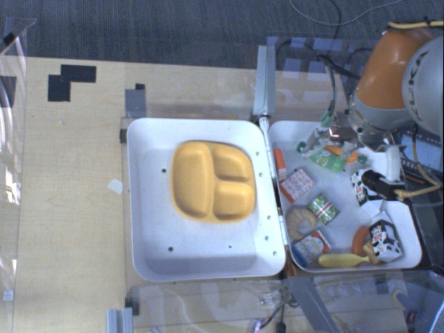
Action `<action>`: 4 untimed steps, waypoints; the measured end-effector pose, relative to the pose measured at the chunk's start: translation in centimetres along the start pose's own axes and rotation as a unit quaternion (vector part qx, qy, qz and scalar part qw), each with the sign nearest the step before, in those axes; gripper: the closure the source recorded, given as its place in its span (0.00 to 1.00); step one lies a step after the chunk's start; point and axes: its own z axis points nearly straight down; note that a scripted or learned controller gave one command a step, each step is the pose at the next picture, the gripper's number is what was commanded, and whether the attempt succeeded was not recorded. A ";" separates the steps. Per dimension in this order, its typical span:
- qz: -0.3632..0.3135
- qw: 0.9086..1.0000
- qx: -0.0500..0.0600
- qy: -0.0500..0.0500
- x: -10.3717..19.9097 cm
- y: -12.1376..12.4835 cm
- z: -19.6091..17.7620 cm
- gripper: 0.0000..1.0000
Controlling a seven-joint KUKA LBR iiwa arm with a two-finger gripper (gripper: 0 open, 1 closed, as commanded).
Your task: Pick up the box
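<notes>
A yellow tray (211, 180) is lying in the left bin (149, 255) on the tabletop (69, 186). In the right bin (409, 255), the box (297, 184), red and white, is sitting near the left wall among small items, with a green packet (322, 208) just beside it. The claw (333, 136) is hovering over the bin's far end, above a green wrapper (326, 159); whether it is apart or together I cannot tell.

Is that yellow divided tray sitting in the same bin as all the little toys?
No. The yellow three-compartment plastic tray lies alone in the left white bin, while the small items fill the right white bin.
</notes>
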 end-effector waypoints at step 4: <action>-0.052 0.999 -0.004 0.002 -0.1 1.0 8.8 0.00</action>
